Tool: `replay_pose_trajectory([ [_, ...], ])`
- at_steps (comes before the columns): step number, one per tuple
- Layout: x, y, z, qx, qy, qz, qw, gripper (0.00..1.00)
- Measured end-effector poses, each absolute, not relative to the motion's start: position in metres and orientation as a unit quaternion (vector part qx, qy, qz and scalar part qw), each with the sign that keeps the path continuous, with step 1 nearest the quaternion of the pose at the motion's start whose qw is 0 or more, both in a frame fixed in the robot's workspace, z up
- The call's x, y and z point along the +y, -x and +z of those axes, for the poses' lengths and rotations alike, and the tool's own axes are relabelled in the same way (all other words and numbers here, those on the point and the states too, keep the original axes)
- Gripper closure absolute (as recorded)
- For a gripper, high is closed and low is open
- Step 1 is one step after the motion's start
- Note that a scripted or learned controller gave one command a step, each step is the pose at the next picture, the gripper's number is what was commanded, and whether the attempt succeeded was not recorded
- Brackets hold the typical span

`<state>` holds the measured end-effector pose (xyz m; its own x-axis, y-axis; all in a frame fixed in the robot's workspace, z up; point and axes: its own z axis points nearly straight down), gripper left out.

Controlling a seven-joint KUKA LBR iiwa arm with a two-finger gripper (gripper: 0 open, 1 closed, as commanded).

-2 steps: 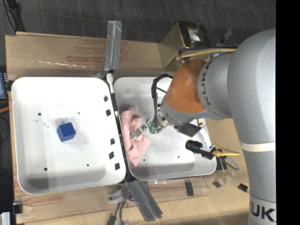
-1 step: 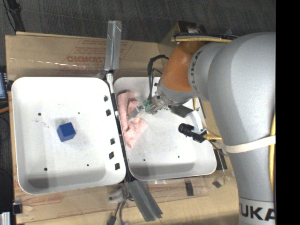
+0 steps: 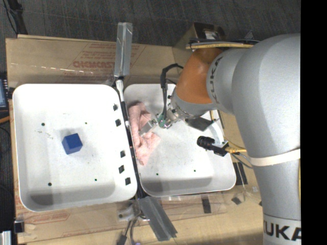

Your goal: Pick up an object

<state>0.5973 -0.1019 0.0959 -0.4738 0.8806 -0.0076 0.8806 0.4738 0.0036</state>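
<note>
Two white bins sit side by side, and we take the divider (image 3: 124, 137) between them as our landmark. Just right of it, in the right bin (image 3: 189, 180), lies a pink cloth (image 3: 141, 134), crumpled, its long axis running alongside the divider. Left of the divider, well apart, a blue cube (image 3: 72, 143) rests in the left bin (image 3: 61, 193). Cardboard (image 3: 76, 57) lies beyond the bins over dark floor. Our gripper (image 3: 153, 123) touches the cloth's right edge; we cannot tell how far it is parted.
</note>
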Motion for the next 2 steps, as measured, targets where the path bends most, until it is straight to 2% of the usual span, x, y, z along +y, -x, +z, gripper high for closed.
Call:
replay_pose_trajectory([
  [2,-0.106,-0.53,0.096,0.849,-0.528,0.0012,0.004,0.0],
])
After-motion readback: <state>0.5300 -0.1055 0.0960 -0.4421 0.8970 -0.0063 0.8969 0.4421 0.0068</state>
